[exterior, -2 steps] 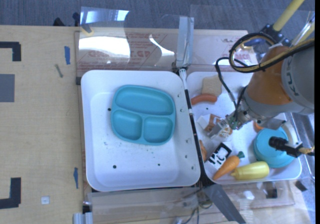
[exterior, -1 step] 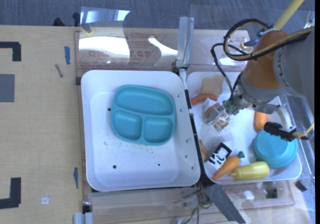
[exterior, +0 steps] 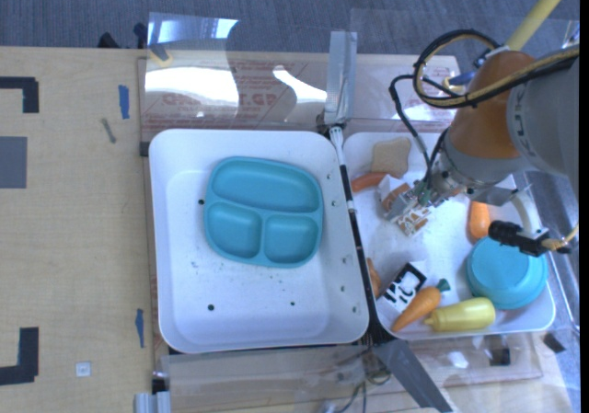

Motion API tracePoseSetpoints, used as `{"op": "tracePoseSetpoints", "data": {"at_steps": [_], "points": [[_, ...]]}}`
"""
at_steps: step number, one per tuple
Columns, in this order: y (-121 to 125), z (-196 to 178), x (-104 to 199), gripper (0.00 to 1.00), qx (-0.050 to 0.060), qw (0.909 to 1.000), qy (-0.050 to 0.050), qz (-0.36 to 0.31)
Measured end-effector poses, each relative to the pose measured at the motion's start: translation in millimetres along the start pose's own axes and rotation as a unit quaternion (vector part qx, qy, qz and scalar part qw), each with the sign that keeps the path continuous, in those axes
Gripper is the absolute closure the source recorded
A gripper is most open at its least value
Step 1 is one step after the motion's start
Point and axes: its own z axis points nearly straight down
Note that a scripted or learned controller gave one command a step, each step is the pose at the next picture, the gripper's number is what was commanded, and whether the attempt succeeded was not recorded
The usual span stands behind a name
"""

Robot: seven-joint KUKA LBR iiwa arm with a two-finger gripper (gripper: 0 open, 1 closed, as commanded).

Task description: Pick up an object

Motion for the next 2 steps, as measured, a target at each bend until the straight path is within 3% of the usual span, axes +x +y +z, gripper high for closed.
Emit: {"op": "tracePoseSetpoints", "data": {"at_steps": [1,2], "points": [[48,-86,28,1.0,0.006,0.9796,0.004,0.201],[88,-118,59,1.0,0.007,0.9518,0.002,0.307]]}}
